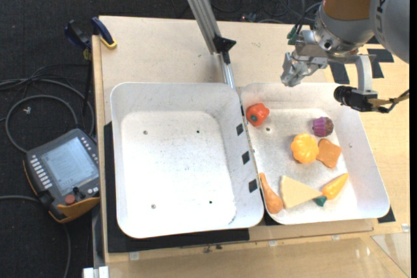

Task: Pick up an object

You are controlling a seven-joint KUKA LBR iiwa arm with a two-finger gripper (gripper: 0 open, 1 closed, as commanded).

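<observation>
While your arm hung over the far edge of the right bin (374, 169), everything worth picking lay nearer the camera than the gripper (293, 77). Nearest of all, well below the jaws and slightly to their left in the camera view, a pale yellow cheese wedge (298, 192) sat at the bin's front, with an orange carrot (270, 195) touching its left side. A second, smaller carrot with a green tip (333, 186) lay just beside the wedge's right corner.

Further back, almost straight beneath the jaws, you had a yellow bell pepper (304, 148) touching an orange block-shaped piece (329, 153) on its right. Just behind those, a small purple item (322, 126) rested below and a little right of the jaws; its kind could not be told. A red tomato with a green stem (257, 114) stood near the bin's left wall, below and left of the jaws, the closest toy to them.

Your gripper itself hovered above the bin's far rim, apart from every toy, with nothing between its fingers. Whether the jaws were spread or pressed together could not be told from this view. The left bin (130, 107) lay well off to the jaws' left.
</observation>
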